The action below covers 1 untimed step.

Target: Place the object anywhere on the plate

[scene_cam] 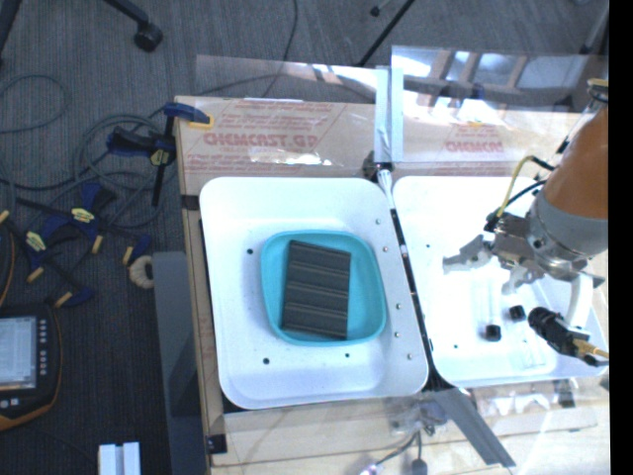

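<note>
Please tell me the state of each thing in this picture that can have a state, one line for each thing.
Dark grey ribbed block: lying flat on the plate, free of the claw.
Turquoise plate: in the left bin, bearing the block.
Left white bin: holds the plate.
Right white bin: the arm is above it.
Claw: over the right bin; open or shut cannot be told.
</note>
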{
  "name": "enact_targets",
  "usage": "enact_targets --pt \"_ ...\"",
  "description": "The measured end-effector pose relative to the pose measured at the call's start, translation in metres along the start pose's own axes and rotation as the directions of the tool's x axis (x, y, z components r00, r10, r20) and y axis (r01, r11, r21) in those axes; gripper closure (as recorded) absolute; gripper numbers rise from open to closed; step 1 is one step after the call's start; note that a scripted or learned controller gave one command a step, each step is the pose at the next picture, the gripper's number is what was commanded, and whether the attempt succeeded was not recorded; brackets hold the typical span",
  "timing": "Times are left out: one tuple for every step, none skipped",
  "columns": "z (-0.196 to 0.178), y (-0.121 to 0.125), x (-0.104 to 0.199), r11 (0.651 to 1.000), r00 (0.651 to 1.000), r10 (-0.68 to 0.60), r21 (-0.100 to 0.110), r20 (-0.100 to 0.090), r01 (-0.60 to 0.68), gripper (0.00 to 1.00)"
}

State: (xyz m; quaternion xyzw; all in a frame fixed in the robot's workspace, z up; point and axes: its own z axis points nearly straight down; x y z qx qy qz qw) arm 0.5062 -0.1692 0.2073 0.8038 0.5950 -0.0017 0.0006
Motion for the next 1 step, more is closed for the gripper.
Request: enact_targets --pt "-0.1069 0.0991 -0.0106 0.992 0.992 0.126 -0.002 0.001 -0.126 0.0"
